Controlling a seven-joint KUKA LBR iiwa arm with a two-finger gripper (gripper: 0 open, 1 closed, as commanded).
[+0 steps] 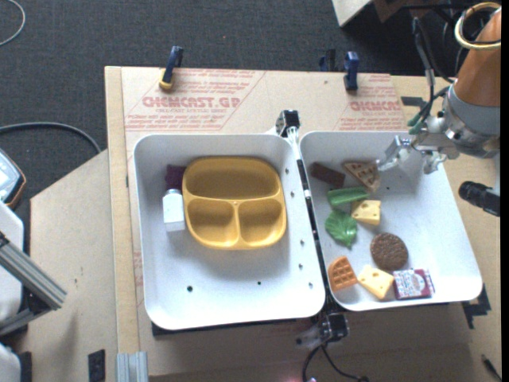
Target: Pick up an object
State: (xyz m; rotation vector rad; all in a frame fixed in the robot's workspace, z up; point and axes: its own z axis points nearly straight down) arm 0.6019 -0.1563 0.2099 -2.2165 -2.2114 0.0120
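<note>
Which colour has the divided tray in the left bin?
The divided tray is yellow, an orange-tinted mustard shade, seen clearly in the camera view.

A robotics lab — clamped board (238, 94), white bins (151, 213), loose cables (48, 130), toy food (388, 251).

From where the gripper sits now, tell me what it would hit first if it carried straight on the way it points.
Probably the pizza slice. The gripper points left and down across the right bin, and that slice lies nearest in line, though depth is hard to judge.
</note>
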